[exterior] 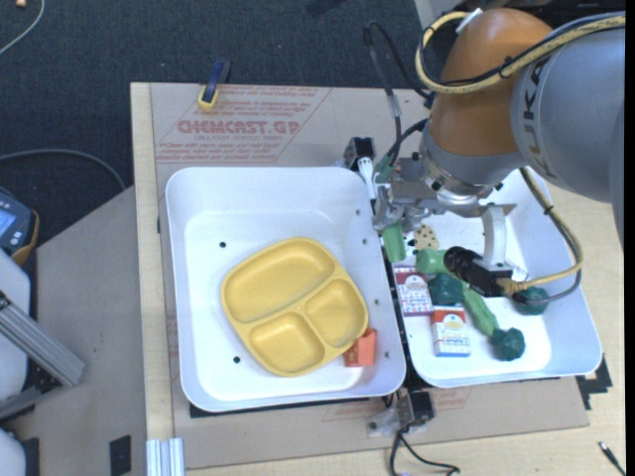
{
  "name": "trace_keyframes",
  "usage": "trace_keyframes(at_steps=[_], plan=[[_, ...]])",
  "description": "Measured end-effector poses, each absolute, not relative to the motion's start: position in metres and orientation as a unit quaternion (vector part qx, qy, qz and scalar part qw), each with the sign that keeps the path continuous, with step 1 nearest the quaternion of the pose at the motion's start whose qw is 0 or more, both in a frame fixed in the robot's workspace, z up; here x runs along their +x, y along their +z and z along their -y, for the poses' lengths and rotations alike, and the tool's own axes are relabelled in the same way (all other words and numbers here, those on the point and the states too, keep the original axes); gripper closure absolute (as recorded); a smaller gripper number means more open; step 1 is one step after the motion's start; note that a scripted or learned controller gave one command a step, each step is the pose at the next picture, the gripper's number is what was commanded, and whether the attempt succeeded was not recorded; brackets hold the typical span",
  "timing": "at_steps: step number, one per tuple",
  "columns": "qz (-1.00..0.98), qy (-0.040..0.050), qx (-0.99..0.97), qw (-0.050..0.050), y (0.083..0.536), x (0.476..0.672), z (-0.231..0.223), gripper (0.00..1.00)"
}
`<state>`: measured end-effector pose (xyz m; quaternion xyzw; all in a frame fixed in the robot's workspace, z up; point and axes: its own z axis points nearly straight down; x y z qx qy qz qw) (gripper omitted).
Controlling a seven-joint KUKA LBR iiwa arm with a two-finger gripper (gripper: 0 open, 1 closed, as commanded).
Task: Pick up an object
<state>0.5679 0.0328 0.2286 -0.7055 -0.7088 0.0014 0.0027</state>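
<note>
My gripper (395,224) hangs low over the near-left corner of the right bin (571,340), close to the wall shared with the left bin. Right beneath it lies a small green piece (394,244); whether it is gripped is hidden by the wrist. Beside it are a tan spotted piece (427,236) and a green lump (432,262). Two red-and-white boxes (413,292) (451,333) lie toward the front. A long green toy with dark rounded ends (486,317) lies slantwise at the front right.
The left bin (198,216) holds a yellow divided plate (293,305) and a small orange block (361,349) at its front right. A teal lump (531,298) lies in the right bin. The arm covers that bin's back part.
</note>
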Motion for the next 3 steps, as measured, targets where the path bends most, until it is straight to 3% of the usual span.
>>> trace_keyframes(at_steps=[1,2,3], plan=[[0.708,0.0010,-0.706,0.002,0.224,0.566,-0.052,1.00],[0.707,-0.0010,-0.707,-0.001,0.233,0.578,-0.043,1.00],[0.707,0.0005,-0.707,0.001,0.231,0.574,-0.035,1.00]])
